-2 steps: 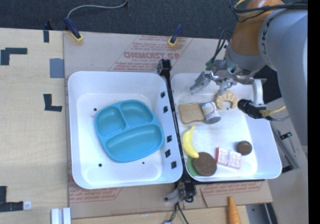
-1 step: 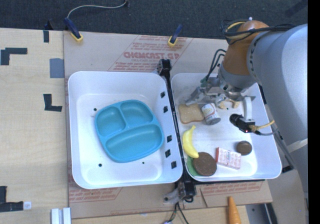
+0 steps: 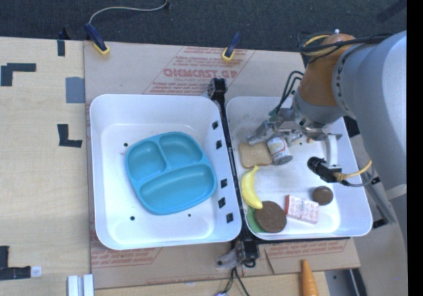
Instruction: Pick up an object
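Hovering low over the right-hand shallow white bin (image 3: 362,217), item one: two-finger gripper (image 3: 275,135) on the grey arm with the orange band (image 3: 322,83). It reaches in from the right so as to come down on the bin's upper half. Whether it is wide or narrow cannot be told from above, and nothing can be seen held in it.

Item two: small silver tin can with a pale label (image 3: 280,152), lying tilted just below the gripper. It is the nearest thing and, by judgement, the one aimed at. Its round side may roll away from a grasp.

Item three: flat tan square slab like a slice of bread (image 3: 250,154), touching or just beside the can on its left.

Item four: yellow banana (image 3: 249,187), curved along the bin's left wall.

Item five: dark brown flat round disc (image 3: 270,217), at the banana's lower end.

Item six: small red-and-white carton (image 3: 302,209), beside the disc.

Item seven: small brown rounded lump (image 3: 322,195), near the carton.

Item eight: left-hand shallow white bin (image 3: 109,149), bearing one light-blue divided plastic plate (image 3: 170,172), well apart from the gripper.
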### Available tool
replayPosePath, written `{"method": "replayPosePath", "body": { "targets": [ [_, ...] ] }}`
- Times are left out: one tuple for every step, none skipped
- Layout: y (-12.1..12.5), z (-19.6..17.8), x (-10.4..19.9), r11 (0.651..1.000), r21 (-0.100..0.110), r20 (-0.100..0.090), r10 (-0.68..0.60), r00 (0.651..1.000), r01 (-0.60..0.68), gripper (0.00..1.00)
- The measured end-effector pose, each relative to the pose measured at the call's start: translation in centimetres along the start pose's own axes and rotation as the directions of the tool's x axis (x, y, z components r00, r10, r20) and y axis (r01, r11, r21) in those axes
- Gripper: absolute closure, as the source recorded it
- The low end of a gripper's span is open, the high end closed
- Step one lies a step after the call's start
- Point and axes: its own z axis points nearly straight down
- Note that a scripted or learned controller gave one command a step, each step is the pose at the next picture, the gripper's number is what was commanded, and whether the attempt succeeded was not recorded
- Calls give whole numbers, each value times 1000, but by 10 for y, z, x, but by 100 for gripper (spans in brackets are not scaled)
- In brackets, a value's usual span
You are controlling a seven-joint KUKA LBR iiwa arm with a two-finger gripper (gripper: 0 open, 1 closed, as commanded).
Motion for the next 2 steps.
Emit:
{"method": "replayPosePath", "body": {
  "targets": [
    [1,-11,-1,1000,-1,3,-2,1000,2,100],
    [5,-122,82,1000,8,-1,-2,1000,2,100]
  ]
}}
